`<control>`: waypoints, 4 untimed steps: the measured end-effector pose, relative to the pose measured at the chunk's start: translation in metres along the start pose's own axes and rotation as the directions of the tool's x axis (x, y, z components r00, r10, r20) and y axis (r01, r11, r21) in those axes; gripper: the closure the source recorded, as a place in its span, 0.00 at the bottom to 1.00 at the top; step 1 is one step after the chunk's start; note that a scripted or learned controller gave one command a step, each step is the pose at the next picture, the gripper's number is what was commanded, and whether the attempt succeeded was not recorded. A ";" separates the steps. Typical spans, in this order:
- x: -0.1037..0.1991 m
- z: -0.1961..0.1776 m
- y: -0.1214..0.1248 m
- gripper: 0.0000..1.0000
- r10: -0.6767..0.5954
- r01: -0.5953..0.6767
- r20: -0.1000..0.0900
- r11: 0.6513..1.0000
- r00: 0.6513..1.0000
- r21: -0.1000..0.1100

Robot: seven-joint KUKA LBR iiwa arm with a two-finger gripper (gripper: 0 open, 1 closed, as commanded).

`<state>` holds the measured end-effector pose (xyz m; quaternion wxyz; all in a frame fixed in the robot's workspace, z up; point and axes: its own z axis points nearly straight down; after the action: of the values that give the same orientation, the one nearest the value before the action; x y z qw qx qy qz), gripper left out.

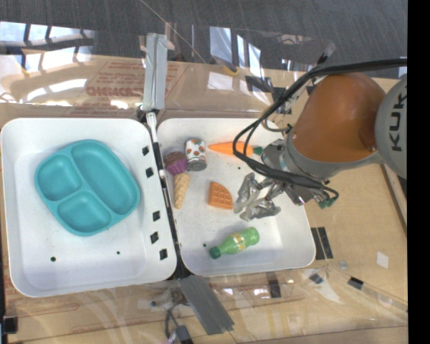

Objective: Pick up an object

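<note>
Where the worktop (358, 264) carried its two shallow white bins side by side, the grey arm (340, 120) with its orange band reached in from the right and hung over the right bin (287, 253). The left bin (29, 264) held one thing, a teal divided plate (87, 185) with three compartments, lying flat near the bin's middle. The right bin held the smaller things. The gripper (254, 203) pointed down over the right half of that bin, its metal fingers (245, 192) spread apart with nothing between them, just right of a flat orange waffle-like piece (220, 196) and just above a green bottle (235, 243). The green bottle with a yellow label lay on its side near the bin's front wall, its cap end toward the left. An orange carrot (229, 148) lay near the back of the bin, its thick end partly hidden behind the arm's cables. An ice-cream cone (180, 189) with a purple top lay close to the bin's left wall, its tip pointing toward the front. A small can (196, 154) with a spotted label lay tilted just right of the cone's purple top, near the carrot's tip. None of these things was lifted off the bin floor.
</note>
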<state>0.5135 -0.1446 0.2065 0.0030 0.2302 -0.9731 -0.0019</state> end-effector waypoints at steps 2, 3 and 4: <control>-0.014 0.012 0.083 1.00 -0.251 0.251 -0.003 0.968 0.968 -0.004; -0.016 0.005 0.085 1.00 -0.256 0.256 -0.005 0.967 0.967 -0.009; -0.018 -0.002 0.086 1.00 -0.261 0.261 -0.008 0.965 0.965 -0.013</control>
<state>0.4916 -0.0596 0.2085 0.0085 0.3565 -0.9342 -0.0070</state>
